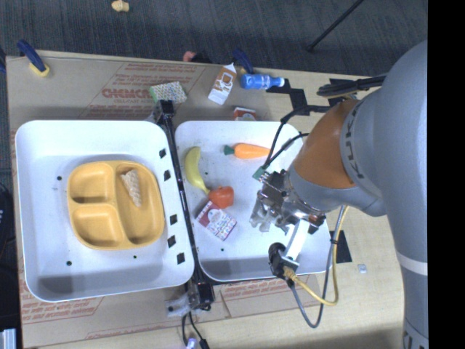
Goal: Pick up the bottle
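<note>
bottle (260, 82), blue, lies on the desk (109, 86) behind the right bin (240, 264), outside it. end effector (267, 213) hangs over that bin's right half; grip state cannot be told.

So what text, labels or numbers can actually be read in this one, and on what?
Cardboard sheet under the bins: red print, too blurred to read.
Small carton behind the right bin: label too small to read.
Blue bottle: no text legible.
Red-and-white packet in the right bin: printing unreadable.
Nothing legible anywhere.
</note>
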Controlling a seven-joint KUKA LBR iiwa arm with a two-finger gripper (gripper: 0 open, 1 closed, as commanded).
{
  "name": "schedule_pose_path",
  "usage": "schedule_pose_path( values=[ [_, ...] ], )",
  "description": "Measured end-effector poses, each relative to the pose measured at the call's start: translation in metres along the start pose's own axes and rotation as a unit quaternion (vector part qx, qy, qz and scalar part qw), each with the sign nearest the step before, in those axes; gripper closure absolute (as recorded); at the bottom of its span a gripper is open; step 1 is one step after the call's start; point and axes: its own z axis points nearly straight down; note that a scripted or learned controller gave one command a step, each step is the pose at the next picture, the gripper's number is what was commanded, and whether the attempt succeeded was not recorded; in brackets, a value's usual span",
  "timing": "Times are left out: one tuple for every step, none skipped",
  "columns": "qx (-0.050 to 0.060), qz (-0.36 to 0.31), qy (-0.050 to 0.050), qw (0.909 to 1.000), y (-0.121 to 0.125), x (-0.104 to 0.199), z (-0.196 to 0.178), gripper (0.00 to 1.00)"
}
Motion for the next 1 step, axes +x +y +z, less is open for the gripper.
schedule_pose_path(
  values=[
    [-0.002, 0.176, 0.000, 0.9844, 0.0439, -0.0642, -0.0436, 1.00]
  ],
)
